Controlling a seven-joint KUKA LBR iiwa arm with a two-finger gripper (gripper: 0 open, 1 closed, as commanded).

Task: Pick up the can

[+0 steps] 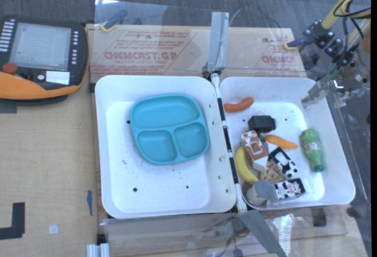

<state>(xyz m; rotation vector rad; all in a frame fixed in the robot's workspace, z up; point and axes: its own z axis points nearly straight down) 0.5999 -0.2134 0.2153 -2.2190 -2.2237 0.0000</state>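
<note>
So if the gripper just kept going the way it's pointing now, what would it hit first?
The gripper points down and left over the right bin's upper right corner. Going straight on, it would probably meet the bare bin floor short of the green bottle, though depth is unclear.

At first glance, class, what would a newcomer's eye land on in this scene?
The bright blue divided plate in the left bin stands out first. Next comes the clutter in the right bin: a green bottle, a banana, a sausage and the can at its near edge. The gripper hangs over that bin's far right corner.
</note>
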